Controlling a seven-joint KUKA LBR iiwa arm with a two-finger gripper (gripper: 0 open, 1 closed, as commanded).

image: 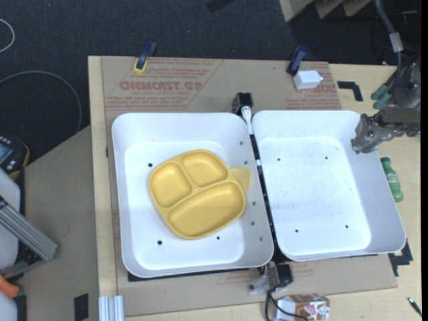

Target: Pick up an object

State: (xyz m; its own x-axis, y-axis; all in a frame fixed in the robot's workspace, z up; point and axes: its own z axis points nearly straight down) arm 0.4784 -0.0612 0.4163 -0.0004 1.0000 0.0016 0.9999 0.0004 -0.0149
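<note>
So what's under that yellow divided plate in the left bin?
A pale yellow piece pokes out from under the yellow divided plate at its right edge. The rest is covered, so what it is stays unclear.

- Grey metal two-finger gripper (366, 139) with a blocky, dull body at the frame's right edge
- Teal-green fittings (381, 95) on its upper part
- Black cable (384, 15) with a pale sleeve above

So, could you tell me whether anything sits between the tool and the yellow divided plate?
Nothing lies on the path itself. The tool hangs over the right bin's right rim, and the yellow divided plate lies in the left bin. Between them are the right bin's floor and the two adjoining bin walls.
</note>
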